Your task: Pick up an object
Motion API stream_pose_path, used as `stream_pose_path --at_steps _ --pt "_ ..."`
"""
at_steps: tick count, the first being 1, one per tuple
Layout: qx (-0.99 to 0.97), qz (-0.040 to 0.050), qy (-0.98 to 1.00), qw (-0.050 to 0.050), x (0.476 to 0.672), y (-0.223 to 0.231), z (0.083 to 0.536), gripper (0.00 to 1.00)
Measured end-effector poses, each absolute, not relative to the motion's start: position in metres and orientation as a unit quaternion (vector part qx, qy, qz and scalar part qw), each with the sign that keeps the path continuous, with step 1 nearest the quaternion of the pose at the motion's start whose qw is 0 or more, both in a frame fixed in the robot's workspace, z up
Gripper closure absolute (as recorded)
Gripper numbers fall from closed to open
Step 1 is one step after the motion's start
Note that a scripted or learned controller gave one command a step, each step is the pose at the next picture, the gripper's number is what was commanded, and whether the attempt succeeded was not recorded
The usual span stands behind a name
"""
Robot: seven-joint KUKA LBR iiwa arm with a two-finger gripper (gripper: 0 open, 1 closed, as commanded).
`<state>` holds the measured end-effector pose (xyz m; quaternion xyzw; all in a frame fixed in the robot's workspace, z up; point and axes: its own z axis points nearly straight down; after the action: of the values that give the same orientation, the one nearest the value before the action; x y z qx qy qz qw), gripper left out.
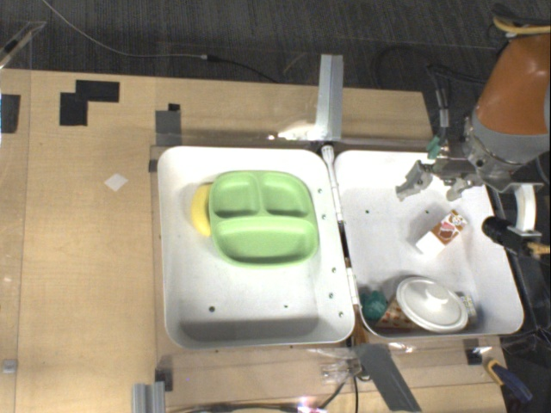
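Left bin (172, 256): green divided plate (263, 216), yellow item (200, 211) tucked at its nine o'clock edge.

Right bin (379, 231): teal object (374, 303) and white lidded bowl (433, 303) along the near wall; small red-and-white carton (442, 231) mid-floor, long axis running ten to four o'clock.

Gripper (435, 179): fingers spread, nothing between them, poised over the bin's far half. The carton, likeliest pick, lies near at its six o'clock.

Small red-and-white carton (442, 231) flat in right bin (379, 231)
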<state>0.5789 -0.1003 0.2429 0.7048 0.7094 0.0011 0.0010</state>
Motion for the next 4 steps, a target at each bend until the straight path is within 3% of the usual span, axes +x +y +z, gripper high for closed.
stream_pose_path --at_steps 1,2,3,4 --pt "0.670 0.0008 0.742 0.001 0.564 -0.152 0.150 0.00" --pt "0.609 0.0013 0.793 0.003 0.569 -0.206 0.130 0.00" --pt "0.583 0.0045 0.812 0.025 0.593 -0.192 0.108 0.00" --pt "0.561 0.0085 0.828 0.025 0.593 -0.207 0.108 0.00"
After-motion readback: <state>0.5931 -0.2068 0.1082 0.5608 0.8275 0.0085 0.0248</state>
